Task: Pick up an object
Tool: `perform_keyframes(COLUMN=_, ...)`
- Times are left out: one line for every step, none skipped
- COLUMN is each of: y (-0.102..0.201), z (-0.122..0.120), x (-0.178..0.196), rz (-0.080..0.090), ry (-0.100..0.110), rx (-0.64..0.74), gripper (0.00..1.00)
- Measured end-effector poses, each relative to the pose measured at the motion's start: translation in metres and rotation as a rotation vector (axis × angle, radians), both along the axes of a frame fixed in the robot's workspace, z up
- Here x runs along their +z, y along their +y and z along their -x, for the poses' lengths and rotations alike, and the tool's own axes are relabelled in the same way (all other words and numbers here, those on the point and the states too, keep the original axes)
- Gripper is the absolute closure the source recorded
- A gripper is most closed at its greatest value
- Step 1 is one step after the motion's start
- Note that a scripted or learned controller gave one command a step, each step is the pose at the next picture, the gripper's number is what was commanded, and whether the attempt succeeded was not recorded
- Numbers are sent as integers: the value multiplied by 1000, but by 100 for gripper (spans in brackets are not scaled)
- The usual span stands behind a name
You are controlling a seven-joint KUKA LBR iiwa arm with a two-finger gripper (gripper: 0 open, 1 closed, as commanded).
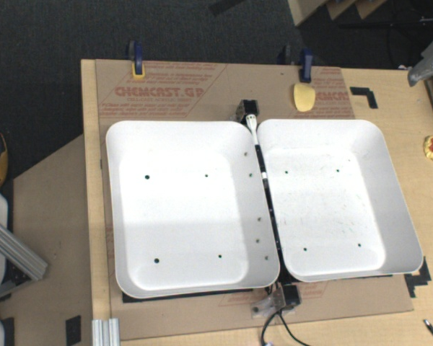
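Observation:
Two shallow white bins lie side by side on a brown board: the left bin (123, 193) and the right bin (390, 193). Their floors show bare white with a few small dark dots. A small pale yellow object (304, 97) lies on the board just beyond the far edge of the right bin. Part of a small red and yellow object (431, 148) sits at the right edge of the view, outside the bins.
Two blue clamps (136, 55) (306, 63) hold the board's far edge. A black strip (263, 186) with a cable runs between the bins. A grey metal piece (426, 67) pokes in at the upper right. Aluminium framing (14, 251) stands at the left.

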State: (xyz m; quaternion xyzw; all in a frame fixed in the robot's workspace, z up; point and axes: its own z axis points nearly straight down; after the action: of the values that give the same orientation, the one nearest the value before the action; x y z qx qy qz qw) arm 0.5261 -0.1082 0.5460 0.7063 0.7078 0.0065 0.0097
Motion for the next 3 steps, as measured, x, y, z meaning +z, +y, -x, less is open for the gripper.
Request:
perform_keyframes(y=109, z=5, x=-73, rz=-7, ry=31, rx=10, gripper=0)
perform_keyframes(y=102, z=4, x=-58, rz=-4, ry=18, rx=-1, gripper=100)
perform_keyframes(y=160, z=-53, x=-236, rz=-5, ry=36, rx=2, gripper=100)
